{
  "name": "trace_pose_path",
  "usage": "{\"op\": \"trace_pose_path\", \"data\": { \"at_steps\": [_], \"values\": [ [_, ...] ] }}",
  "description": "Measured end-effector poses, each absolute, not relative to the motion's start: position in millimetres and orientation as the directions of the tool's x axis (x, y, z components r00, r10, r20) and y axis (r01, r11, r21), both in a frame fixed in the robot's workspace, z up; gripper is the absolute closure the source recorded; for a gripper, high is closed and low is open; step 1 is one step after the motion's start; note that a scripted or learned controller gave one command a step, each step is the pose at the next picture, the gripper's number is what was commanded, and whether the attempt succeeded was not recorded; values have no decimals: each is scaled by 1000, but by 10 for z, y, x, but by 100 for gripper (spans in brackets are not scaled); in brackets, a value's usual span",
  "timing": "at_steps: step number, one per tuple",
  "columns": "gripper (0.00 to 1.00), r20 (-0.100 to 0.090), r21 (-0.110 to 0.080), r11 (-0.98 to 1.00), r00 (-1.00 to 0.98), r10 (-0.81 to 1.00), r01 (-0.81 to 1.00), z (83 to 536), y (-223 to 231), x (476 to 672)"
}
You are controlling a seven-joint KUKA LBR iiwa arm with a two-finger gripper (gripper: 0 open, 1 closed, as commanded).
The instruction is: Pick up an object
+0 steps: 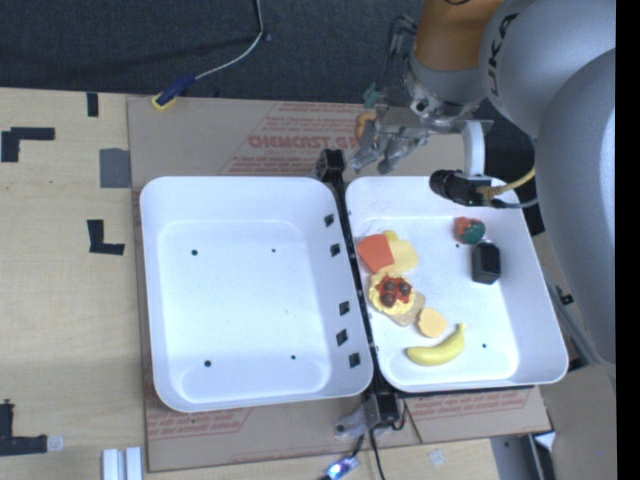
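The pincer hung above the far rim of the right bin, close to the divider between the two bins, at the end of the grey arm reaching in from the right. Its metal fingers pointed down and toward the camera; nothing was seen between them. They appeared slightly parted, but the view of the tips was poor against the cardboard, so the opening could not be judged.

All candidate objects lay in the right bin, nearer the camera than the pincer. Closest was the orange block, just beside the divider wall, touching a pale yellow piece. Beyond these toward the near rim: a toy pastry with red topping, a small round yellow piece, then the banana, its long axis running roughly left to right with the right tip curled upward. A black block and a small red-green item sat apart, toward the right wall.

The left bin held none of these things.

Judgement: the coming move called for travel toward the camera and down; the orange block was the shortest reach, though its closeness to the divider could crowd one finger.
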State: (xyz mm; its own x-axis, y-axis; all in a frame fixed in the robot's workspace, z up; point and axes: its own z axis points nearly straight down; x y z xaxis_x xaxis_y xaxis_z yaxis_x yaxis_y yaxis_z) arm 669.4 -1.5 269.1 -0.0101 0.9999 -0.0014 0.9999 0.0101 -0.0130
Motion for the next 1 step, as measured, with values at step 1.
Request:
{"op": "trace_pose_path", "data": {
  "at_steps": [1],
  "values": [
    [100,-1,-20,1,-1,1000,1000,1793,-183,6043]
  ]
}}
